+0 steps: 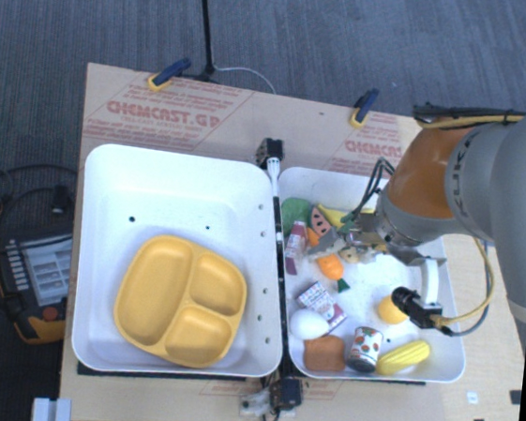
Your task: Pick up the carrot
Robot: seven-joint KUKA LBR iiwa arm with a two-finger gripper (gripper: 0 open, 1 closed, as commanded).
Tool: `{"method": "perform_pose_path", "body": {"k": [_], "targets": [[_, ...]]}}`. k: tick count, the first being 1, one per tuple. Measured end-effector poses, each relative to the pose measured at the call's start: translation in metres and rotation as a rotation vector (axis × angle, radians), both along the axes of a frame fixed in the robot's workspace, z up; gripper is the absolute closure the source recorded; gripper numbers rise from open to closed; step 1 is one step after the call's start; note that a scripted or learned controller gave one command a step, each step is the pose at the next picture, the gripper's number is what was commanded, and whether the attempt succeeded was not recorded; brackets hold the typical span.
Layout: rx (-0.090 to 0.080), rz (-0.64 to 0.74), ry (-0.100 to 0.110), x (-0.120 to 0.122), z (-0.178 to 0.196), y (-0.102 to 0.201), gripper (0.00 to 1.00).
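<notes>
Above the right bin, hand low beside carrot.

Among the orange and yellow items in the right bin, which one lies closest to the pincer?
The small orange carrot, just below-left of the pincer. The yellow lemon, corn and brownish-orange piece lie farther toward the bin's front.

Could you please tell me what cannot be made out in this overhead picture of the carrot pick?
- Gripper: camera view; the arm's wrist covers it from above, so its grip cannot be judged.
- Carrot: a small orange piece in the right bin, too small to confirm contact with the gripper.
- Items by the divider, near the green piece: crowded and overlapping, too small to identify.
- Arm's upper part: cut off by the frame edge.
</notes>
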State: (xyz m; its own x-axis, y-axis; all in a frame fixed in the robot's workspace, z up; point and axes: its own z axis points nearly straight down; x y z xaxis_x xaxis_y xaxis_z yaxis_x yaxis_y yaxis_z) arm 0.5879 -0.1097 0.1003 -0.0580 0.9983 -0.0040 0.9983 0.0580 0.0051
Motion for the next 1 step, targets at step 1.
{"method": "perform_pose_path", "body": {"k": [1], "targets": [[-0.005, -0.003, -0.001, 0.0003, 0.0073, -0.0025, 1.00]]}}
